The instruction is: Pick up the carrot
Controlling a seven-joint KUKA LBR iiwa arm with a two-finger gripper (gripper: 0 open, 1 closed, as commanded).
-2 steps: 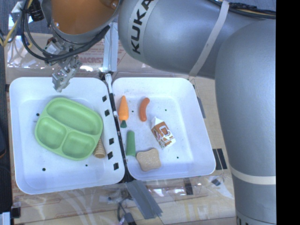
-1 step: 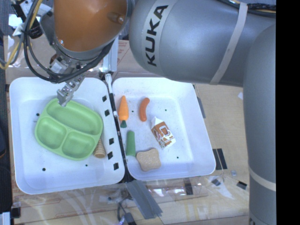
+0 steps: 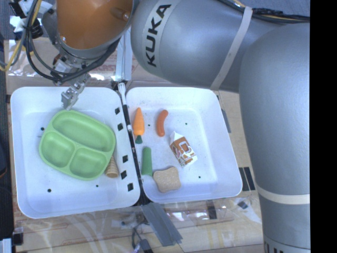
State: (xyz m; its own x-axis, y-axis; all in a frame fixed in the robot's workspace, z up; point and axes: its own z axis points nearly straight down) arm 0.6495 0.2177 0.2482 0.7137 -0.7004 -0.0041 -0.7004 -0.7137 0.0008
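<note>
arm [image 3: 210,41]: reaches in from right, orange band upper left | end effector [image 3: 71,95]: pointing down

You see the bench [image 3: 231,115] as a wood-toned surface under a clear, wrinkled plastic sheet [image 3: 79,231], visible around the bins and along the near edge. Two shallow white bins rest directly on it, side by side and touching along their inner rims: the left bin [image 3: 21,141] and the right bin [image 3: 226,162]. Black clips [image 3: 124,159] run down the seam between them. At the near edge, just in front of the seam, a grey flat strip [image 3: 160,223] lies on the sheet at a slant, with thin cables [image 3: 138,241] beside it.
</note>
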